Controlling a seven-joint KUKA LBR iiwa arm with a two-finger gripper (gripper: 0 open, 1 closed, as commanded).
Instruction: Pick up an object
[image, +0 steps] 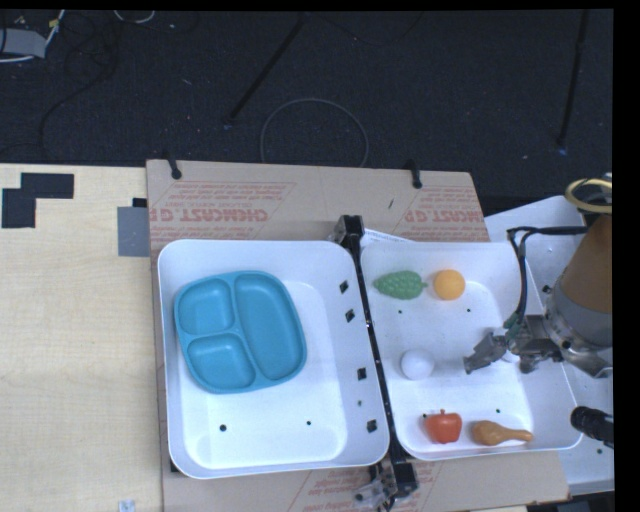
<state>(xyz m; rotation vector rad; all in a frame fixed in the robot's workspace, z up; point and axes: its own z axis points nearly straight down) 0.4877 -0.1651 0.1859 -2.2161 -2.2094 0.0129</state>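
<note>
The right bin (505, 285) holds a green leafy piece (399, 285), an orange ball (449, 285), a white ball (416, 364), a red tomato-like piece (443, 427) and a tan drumstick (499, 433). My gripper (507, 357) hangs over the right side of this bin, open, with nothing between its fingers. It is to the right of the white ball, apart from it, and above the drumstick in the view.
The left bin (200, 440) carries a blue divided plate (239, 330). A black divider (367, 340) runs between the two bins. The arm's grey body (590, 290) covers the right bin's right rim. Cardboard lies beneath the bins.
</note>
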